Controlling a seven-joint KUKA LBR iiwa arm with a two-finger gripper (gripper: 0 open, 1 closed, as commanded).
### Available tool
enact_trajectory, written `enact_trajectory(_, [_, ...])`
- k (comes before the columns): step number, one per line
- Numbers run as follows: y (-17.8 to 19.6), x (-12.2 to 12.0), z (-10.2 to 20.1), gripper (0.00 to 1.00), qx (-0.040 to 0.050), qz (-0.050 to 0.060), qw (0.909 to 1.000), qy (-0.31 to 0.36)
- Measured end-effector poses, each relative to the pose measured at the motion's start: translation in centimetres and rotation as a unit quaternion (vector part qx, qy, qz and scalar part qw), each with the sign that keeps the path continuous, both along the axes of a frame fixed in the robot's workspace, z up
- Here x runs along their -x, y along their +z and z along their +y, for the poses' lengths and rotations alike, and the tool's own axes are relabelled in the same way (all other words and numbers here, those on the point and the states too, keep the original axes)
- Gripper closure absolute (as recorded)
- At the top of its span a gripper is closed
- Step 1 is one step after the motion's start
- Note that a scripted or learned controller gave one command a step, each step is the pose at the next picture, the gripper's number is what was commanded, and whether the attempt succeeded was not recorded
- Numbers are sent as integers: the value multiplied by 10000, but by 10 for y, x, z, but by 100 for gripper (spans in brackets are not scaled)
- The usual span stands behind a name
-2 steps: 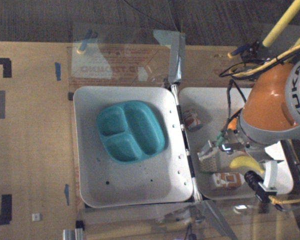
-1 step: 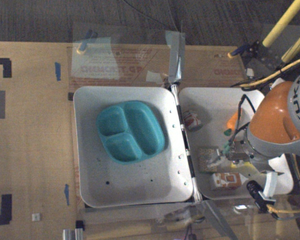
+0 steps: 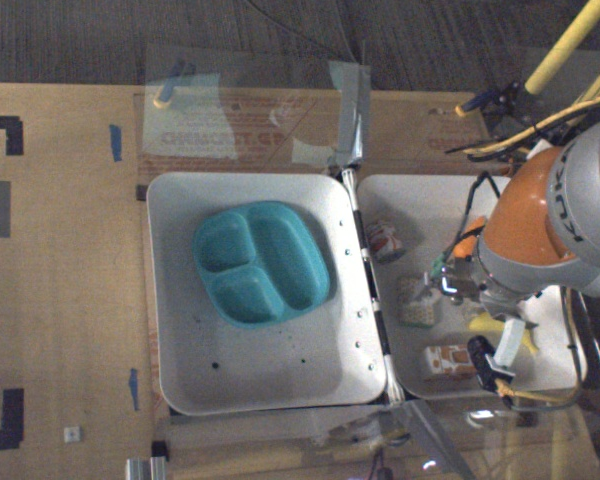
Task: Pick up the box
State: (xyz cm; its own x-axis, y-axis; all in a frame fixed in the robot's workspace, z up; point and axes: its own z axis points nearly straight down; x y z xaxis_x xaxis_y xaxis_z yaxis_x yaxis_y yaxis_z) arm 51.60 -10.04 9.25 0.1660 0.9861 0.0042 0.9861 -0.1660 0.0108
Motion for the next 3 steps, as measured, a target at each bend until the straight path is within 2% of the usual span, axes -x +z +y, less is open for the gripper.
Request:
enact_trajectory(1, [1,6,4,0,25,-57,9991,-415])
enact_trajectory(2, [13,3,5,100,5,-99,9990,-427])
enact_trajectory(3, [13,4,4,0,9,-94,9990,-429])
